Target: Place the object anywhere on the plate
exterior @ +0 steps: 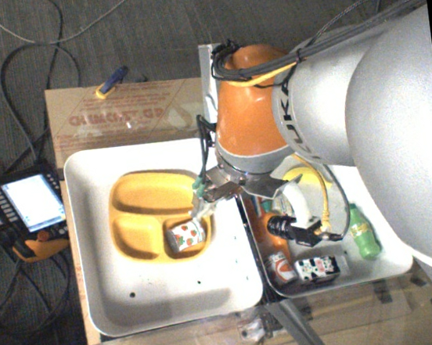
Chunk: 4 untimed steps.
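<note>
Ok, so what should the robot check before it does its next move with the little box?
1. Plate is inside the left bin: ok.
2. Little box sits over the plate's lower right compartment: ok.
3. Hand is right above the box: ok.
4. Hand has let go of the box: cannot tell, the wrist hides it.
5. Box lies flat and steady: cannot tell.
6. Green bottle and the other things in the right bin are out of the way: ok.
</note>
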Each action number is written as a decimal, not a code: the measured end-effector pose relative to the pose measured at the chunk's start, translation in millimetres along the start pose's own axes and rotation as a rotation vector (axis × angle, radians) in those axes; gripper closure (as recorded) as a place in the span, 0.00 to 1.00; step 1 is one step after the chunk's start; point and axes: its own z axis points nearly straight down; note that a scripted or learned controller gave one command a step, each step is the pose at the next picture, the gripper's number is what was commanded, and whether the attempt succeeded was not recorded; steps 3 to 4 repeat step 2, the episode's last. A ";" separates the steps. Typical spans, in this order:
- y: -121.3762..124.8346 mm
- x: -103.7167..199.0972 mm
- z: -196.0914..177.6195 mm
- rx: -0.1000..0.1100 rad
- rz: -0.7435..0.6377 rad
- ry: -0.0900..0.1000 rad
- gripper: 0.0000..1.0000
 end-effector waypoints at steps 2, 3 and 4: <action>33.2 26.4 12.7 -0.012 0.024 -0.007 0.00; 33.2 26.4 12.7 -0.012 0.024 -0.007 0.00; 33.2 26.4 12.7 -0.012 0.024 -0.007 0.00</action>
